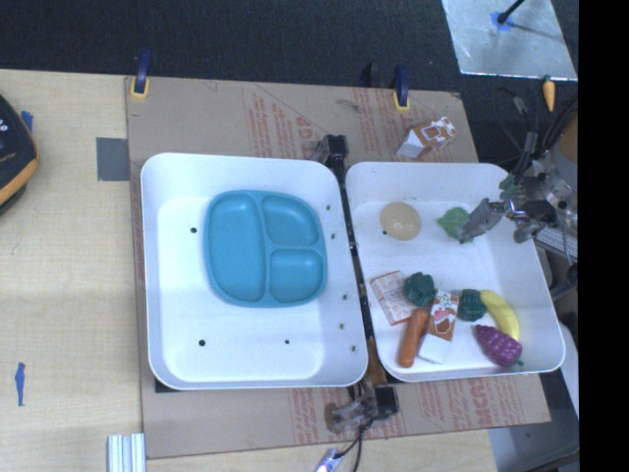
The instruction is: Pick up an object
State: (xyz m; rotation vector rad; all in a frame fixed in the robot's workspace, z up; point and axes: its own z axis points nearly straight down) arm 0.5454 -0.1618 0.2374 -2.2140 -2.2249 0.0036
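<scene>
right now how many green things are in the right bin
3. One green piece lies near the bin's far right, beside the gripper. A dark green one sits mid-bin by the carrot. Another lies beside the banana. More may hide under the pile.

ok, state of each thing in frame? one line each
pincer: low over right bin's upper right, beside the green leafy toy, grip unclear
green leafy toy: lying in right bin
blue divided plate: flat in left bin, compartments bare
beige round toy: resting apart from the pile
carrot: lying, leaning on cartons
banana: lying by right wall
purple grapes: lying, bottom right corner
small carton: tipped over outside the bins
</scene>
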